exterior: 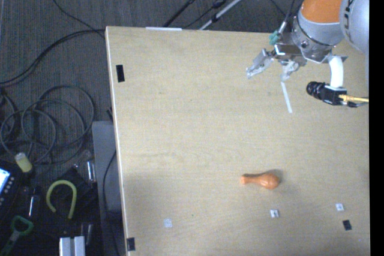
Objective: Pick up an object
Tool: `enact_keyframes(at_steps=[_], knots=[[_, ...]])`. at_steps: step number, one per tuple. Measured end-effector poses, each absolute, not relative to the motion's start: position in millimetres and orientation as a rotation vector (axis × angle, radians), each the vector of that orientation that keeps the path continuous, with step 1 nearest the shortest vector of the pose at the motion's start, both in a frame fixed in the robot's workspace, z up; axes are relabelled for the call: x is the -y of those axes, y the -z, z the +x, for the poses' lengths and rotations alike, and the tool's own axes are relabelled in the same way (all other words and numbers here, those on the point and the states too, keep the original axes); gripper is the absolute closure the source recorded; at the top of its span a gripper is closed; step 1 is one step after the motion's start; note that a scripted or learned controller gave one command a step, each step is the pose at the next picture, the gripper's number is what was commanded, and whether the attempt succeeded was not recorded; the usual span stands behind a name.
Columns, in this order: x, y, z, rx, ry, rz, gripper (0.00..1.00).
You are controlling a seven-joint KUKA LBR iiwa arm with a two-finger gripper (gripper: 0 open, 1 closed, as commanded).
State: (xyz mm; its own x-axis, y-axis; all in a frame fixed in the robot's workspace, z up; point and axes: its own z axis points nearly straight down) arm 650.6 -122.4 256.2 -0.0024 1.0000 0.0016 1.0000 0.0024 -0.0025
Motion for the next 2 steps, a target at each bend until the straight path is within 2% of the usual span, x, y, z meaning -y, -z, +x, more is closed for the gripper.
enact_keyframes(at_steps=[1, 2], knots=[[135, -114, 667.4, 2.325, -0.006, -2.111, 0.0], [151, -113, 668.4, 2.642, -0.002, -1.702, 0.0]])
